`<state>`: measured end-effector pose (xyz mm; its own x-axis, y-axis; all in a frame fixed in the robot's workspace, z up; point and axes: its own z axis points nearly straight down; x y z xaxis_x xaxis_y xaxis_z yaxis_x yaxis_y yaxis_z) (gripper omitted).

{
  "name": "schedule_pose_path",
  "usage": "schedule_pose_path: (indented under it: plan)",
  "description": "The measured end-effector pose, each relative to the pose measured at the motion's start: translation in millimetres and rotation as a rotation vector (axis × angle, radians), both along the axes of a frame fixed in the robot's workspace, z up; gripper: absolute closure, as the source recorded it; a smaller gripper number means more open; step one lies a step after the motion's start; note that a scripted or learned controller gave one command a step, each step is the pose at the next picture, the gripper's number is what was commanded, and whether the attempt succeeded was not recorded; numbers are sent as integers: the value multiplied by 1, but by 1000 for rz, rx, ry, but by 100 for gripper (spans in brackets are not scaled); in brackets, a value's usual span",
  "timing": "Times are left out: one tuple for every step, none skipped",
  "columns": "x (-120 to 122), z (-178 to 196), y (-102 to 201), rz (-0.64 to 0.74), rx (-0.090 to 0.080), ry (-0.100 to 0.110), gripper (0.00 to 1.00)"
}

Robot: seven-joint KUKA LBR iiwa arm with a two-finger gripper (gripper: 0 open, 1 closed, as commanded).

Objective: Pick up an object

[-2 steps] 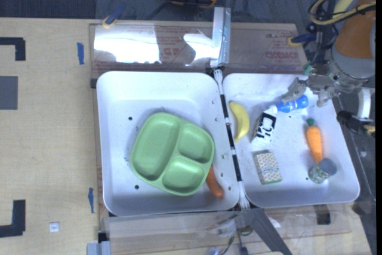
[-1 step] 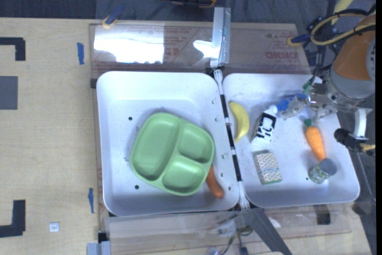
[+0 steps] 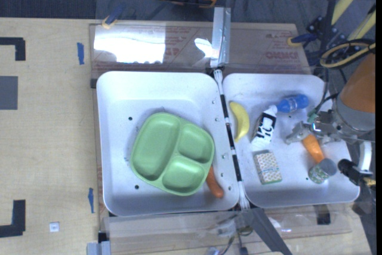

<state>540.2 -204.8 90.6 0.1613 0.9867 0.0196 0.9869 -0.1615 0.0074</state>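
Two shallow white bins sit side by side in the middle of the frame. The left bin (image 3: 113, 128) holds a pale green plastic divided plate (image 3: 172, 153) with three compartments, lying slightly tilted near the bin's centre. An orange carrot-shaped toy (image 3: 213, 183) pokes out from under the plate's lower right edge, against the wall between the bins.

The right bin (image 3: 286, 191) holds several small things. A yellow banana (image 3: 240, 120) lies at its left side, just beside the dividing wall. Right of it stands a small white bottle with a black label (image 3: 265, 126), and above that a clear bottle with a blue cap (image 3: 292, 103). Below the white bottle lies a small patterned rectangular box (image 3: 267, 166). Near the bin's right edge lie an orange cylinder (image 3: 313, 148) and, below it, a greenish round jar (image 3: 321, 172).

The grey arm enters at the right edge of the frame, and its gripper (image 3: 305, 130) hangs low over the right bin, just above the orange cylinder. Whether it is spread or pressed together, I cannot tell.
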Motion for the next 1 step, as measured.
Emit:
schedule_pose_path:
  plan:
    - [-2, 7, -6, -6, -14, 1, 100]
